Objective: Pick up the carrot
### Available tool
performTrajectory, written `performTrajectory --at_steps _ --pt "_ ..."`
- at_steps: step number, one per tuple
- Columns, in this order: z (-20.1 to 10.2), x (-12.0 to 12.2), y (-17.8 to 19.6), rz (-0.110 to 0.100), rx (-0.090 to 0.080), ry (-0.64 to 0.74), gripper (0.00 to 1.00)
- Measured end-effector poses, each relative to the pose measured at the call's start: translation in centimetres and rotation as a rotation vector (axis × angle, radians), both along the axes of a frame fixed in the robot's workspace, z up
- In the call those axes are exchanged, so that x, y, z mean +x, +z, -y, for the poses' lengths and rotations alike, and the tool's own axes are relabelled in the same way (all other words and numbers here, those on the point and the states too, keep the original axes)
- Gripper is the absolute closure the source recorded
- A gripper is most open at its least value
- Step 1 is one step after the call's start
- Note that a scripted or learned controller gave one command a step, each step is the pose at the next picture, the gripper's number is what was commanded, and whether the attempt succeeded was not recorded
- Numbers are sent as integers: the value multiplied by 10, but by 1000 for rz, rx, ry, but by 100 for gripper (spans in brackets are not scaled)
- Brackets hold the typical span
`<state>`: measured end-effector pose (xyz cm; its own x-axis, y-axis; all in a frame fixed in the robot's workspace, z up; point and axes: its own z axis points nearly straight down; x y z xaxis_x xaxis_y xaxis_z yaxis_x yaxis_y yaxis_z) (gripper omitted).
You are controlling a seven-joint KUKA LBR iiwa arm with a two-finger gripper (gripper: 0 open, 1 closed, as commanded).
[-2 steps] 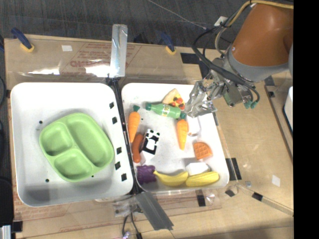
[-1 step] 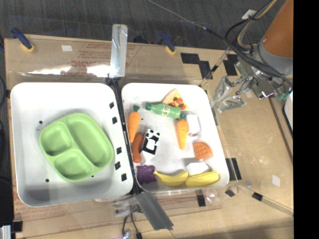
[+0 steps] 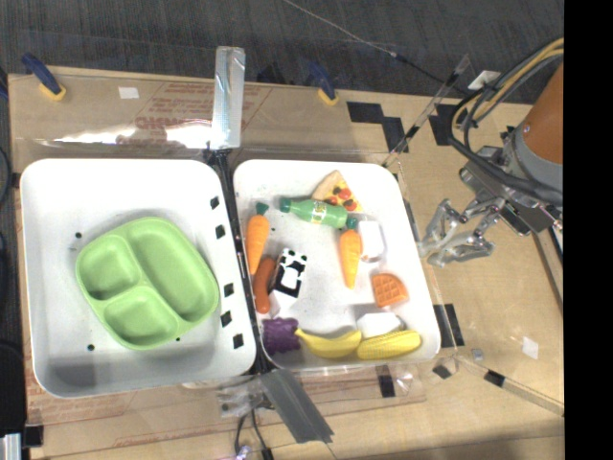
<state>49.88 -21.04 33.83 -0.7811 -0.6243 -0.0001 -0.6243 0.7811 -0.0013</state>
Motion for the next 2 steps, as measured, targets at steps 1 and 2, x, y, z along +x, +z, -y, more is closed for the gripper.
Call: performTrajectory --at_steps 1,2 --pt "-2 43 4 3 -1 355 100" --pt "0 -13 4 -2 1 652 100"
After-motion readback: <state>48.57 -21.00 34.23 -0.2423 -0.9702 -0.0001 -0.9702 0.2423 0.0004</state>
